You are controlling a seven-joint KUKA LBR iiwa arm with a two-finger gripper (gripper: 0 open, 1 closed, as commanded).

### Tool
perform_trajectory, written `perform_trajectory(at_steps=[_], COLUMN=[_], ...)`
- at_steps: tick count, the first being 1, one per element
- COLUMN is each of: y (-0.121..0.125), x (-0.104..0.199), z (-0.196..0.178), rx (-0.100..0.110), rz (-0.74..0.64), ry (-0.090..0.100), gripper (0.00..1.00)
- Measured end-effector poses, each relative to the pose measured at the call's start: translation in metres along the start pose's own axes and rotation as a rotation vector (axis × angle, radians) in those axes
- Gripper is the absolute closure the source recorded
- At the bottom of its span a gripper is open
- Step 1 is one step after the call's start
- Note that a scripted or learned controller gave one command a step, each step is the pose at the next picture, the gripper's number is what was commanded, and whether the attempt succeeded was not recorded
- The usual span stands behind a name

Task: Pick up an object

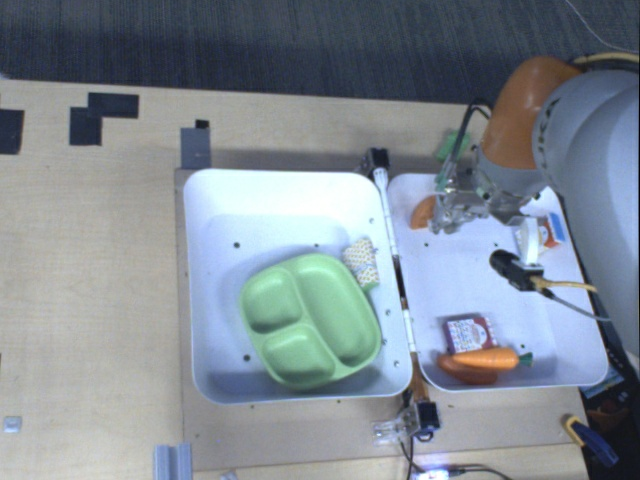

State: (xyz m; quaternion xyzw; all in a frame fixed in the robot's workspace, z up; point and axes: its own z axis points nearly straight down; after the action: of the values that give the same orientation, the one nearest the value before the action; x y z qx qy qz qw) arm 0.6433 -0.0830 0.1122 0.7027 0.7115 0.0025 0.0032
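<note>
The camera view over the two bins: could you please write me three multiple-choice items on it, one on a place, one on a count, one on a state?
1. Where does the green plate lie?
A. in the left bin
B. in the right bin
C. on the bench outside the bins

2. How many compartments does the green plate have?
A. two
B. three
C. five

3. How does the carrot lie?
A. standing upright
B. flat on its side
C. hanging from the tool

Answers:
1. A: the plate rests inside the left bin.
2. B: ridges divide it into three sections.
3. B: it lies lengthwise by the near wall of the right bin, apart from the tool.
</note>
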Motion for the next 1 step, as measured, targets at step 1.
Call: perform_trajectory(at_steps=[1], y=[-0.0111], x=[-0.0924], z=[0.0262], rx=[0.003], rz=[0.009], ry=[-0.002], gripper=[1.0])
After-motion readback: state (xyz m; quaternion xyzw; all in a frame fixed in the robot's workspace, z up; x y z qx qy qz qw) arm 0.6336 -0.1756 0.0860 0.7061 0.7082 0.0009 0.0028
